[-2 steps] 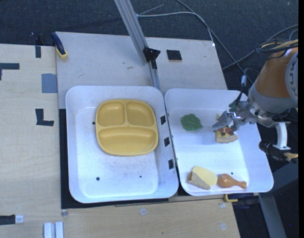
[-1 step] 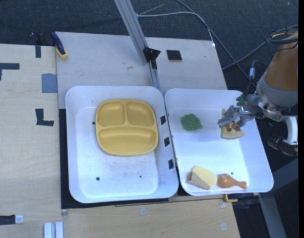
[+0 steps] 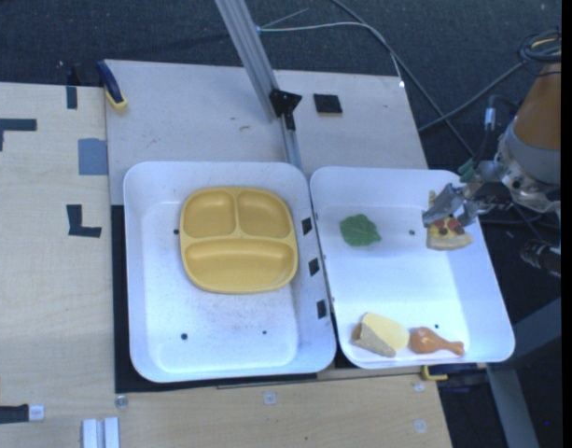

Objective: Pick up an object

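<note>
My gripper [image 3: 446, 213] hangs over the right side of the right bin [image 3: 407, 278], reaching in from the right. Directly under it, touching or nearly touching, is a small tan toy pizza slice with red topping [image 3: 450, 239], close to the bin's right wall. From this angle I cannot tell whether the slice is gripped or resting on the bin floor. A green leafy toy [image 3: 360, 231] lies in the same bin's upper left part. A pale yellow cheese wedge [image 3: 379, 333] and an orange chicken drumstick [image 3: 435, 343] lie along its front edge.
The left bin [image 3: 155, 278] holds a yellow divided plate [image 3: 238, 239]. A metal pole [image 3: 253, 49] slants up from between the bins at the back. Cables run across the dark floor behind and to the right.
</note>
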Robot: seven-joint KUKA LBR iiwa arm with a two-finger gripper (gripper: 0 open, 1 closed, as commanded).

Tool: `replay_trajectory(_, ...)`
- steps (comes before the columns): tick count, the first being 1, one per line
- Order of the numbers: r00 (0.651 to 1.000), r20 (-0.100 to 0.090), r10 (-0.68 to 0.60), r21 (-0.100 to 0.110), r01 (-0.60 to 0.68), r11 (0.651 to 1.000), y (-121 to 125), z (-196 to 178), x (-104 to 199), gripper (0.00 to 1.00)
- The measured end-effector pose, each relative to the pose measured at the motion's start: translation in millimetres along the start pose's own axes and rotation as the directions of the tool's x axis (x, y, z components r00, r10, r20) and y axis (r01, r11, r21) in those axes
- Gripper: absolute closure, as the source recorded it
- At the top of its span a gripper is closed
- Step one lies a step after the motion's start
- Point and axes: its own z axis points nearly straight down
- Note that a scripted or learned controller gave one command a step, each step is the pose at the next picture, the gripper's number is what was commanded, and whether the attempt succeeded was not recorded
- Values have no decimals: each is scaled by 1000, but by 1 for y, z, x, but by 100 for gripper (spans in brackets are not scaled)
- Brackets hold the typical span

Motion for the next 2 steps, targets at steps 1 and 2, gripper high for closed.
replay_trajectory(1,1000,0,-1,5,1,1000,-2,10,45,100)
replay_trajectory(2,1000,0,0,5,0,1000,-7,21,90,100)
